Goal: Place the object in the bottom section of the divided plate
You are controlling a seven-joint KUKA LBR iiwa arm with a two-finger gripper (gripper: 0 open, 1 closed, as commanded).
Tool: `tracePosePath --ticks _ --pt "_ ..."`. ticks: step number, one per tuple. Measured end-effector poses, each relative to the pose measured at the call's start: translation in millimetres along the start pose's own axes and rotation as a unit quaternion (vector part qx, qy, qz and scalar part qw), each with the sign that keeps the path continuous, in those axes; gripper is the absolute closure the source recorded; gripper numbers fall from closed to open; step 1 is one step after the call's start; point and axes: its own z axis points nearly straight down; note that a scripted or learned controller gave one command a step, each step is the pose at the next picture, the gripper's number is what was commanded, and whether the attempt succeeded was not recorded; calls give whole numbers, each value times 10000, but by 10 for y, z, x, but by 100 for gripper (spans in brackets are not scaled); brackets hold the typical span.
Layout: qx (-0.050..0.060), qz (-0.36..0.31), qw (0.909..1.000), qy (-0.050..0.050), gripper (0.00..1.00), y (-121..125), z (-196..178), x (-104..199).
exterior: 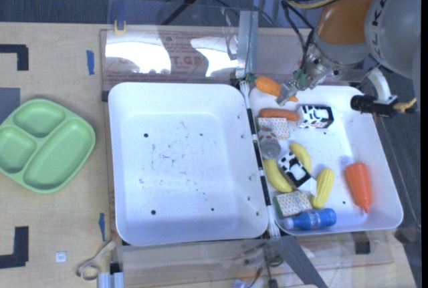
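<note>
- Blue bottle [313, 219]: lies on its side at the near edge of the right bin [384, 166], nearest the camera.
- Cracker [294, 202]: just behind the bottle, touching it.
- Corn cob [324, 186]: beside the cracker, toward the bin's middle.
- Large carrot [359, 186]: lies near the right bin's right wall, apart from the corn.
- Banana [276, 174]: by the right bin's left wall; a black-and-white block [293, 168] rests against it, with a small yellow piece [301, 156] just behind.
- Grey disc [269, 146]: against the right bin's left wall, with a second cracker [274, 126] and a sausage [279, 114] behind it.
- Black-and-white carton [315, 115]: far part of the right bin, beside the sausage.
- Small carrot [268, 86]: on the right bin's far left corner rim.
- Gripper [289, 93]: hangs over the right bin's far left corner, just beside the small carrot; nothing is seen between its fingers, and whether they are parted cannot be told.
- Left bin [134, 119]: adjoins the right bin.
- Green plate [44, 144]: on the bench, well left of the right bin, beyond the left bin; its long section faces the camera.
</note>
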Motion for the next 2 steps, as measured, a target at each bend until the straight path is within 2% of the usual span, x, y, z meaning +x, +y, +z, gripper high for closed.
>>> tracePosePath --ticks 1,2 --pt "-25 4 10000 -15 0 10 -16 -5" --pt "-31 168 9999 -3 0 412 -15 637"
